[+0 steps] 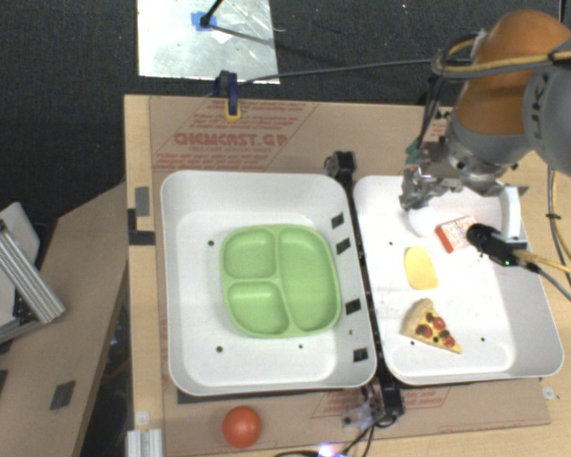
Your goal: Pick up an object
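Note:
The right bin (523,350) holds a pale yellow oval piece (420,268), a pizza slice toy (433,327) and a small red and white box (452,232). My gripper (418,192) hangs over the far left part of this bin, above and left of the red box. Nothing shows between its fingers. The yellow piece lies a short way nearer the camera than the gripper.
The left bin (195,208) holds a green divided plate (280,279). An orange ball (242,426) rests on the bench in front of the bins. A metal sheet (206,27) lies at the back, and a blue and yellow clamp (228,93) sits at the board's far edge.

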Tool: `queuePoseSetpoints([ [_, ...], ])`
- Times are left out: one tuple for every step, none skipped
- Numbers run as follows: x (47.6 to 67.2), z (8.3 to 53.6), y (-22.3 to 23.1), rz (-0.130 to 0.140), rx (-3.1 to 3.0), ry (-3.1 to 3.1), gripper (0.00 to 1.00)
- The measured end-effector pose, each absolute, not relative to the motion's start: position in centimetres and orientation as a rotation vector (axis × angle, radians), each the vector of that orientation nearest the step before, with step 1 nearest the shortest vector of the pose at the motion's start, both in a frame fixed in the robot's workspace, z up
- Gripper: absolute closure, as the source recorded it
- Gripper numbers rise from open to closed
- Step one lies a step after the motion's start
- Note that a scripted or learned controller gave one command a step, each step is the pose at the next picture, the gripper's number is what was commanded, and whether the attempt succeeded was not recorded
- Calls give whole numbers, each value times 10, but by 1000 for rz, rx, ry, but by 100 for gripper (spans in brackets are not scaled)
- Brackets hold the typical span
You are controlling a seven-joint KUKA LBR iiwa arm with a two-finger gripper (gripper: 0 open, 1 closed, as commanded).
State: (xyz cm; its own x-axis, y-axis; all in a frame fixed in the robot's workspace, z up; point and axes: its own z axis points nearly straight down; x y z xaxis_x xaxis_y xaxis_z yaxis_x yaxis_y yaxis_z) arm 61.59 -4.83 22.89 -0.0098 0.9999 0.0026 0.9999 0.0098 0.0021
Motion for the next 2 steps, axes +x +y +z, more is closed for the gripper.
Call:
queuePoseSetpoints([
  [609, 220, 2, -3, -2210, -2231, 100],
  [592, 214, 62, -2, -2208, -2231, 100],
])
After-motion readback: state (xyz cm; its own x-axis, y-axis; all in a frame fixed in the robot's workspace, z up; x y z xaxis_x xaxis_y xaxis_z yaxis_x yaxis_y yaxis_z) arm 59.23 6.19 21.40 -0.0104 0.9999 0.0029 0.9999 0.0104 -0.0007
